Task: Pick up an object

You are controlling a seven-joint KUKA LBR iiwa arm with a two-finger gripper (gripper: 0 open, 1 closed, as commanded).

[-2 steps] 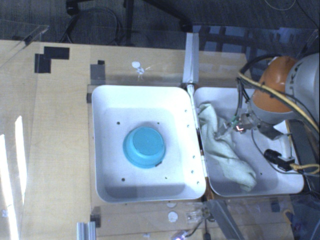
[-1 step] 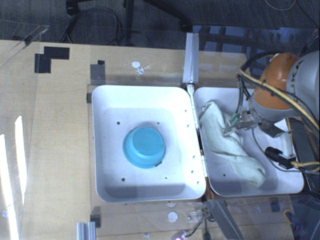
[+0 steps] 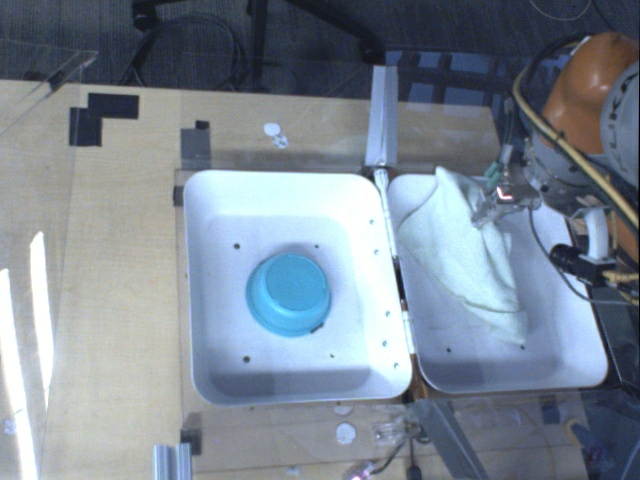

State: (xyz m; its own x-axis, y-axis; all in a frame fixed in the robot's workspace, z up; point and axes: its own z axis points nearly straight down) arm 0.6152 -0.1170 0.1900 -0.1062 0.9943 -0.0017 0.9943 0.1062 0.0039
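Observation:
A white cloth (image 3: 462, 260) lies in the right bin (image 3: 560, 368), pulled up into a ridge along its upper right side. My gripper (image 3: 491, 208) is over the bin's far right part, and its fingertips pinch the raised top edge of the cloth. From there the cloth drapes down and to the left onto the bin floor. A round blue bowl (image 3: 289, 294) sits upside down in the middle of the left bin (image 3: 215, 368), well away from the gripper.
A metal divider (image 3: 380, 118) stands at the back between the two bins. The arm's orange band (image 3: 592, 76) and black cables (image 3: 580, 258) hang over the right bin's right rim. Small bits of debris lie on the bench in front of the bins.

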